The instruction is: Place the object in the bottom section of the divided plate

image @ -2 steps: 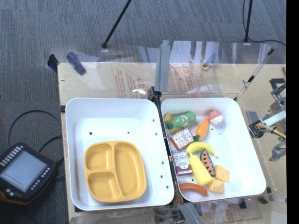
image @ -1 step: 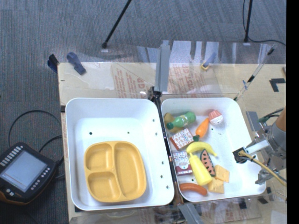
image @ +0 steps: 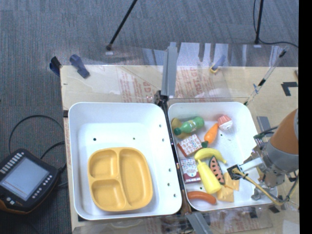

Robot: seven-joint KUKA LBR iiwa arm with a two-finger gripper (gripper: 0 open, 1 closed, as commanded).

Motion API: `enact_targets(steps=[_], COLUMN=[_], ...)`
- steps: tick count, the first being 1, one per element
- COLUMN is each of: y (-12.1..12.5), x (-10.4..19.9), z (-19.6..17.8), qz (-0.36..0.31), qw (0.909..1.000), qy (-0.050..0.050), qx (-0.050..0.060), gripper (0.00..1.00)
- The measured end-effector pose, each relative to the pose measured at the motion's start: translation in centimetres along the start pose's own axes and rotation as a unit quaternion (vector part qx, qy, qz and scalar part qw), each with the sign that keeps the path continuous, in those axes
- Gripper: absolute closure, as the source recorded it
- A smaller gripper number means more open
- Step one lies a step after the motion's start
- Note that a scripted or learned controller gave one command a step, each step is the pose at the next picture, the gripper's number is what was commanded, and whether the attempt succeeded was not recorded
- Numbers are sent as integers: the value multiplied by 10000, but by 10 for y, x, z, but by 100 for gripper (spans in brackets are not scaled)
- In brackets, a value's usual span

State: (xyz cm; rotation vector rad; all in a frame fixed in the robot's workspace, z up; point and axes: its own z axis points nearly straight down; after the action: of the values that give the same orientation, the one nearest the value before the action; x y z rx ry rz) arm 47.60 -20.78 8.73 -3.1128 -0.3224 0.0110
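Yellow divided plate [image: 134,177] in the left bin [image: 78,130], well to the left of the banana [image: 209,154], which lies in the right bin [image: 243,130] among other toy foods. Above the banana: green bottle [image: 190,126], carrot [image: 211,133], and a red-and-white piece [image: 224,123]. Just left of the banana: a red packet [image: 189,144]. Below the banana: yellow bottle [image: 208,177], touching a watermelon slice [image: 217,169]; further below, a sausage [image: 201,197] and a pale yellow wedge [image: 225,193]. The gripper [image: 267,179] hangs over the bin's edge, right of and below the banana; whether it is spread or pressed together cannot be told. No food is seen in its grasp.
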Motion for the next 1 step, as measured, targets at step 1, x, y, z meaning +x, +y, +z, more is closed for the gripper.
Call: enact_targets(steps=[1], y=[-34], x=[6], z=[-134], qz=[-1657], qw=[9862], qy=[-5], qx=[-46], gripper=[0])
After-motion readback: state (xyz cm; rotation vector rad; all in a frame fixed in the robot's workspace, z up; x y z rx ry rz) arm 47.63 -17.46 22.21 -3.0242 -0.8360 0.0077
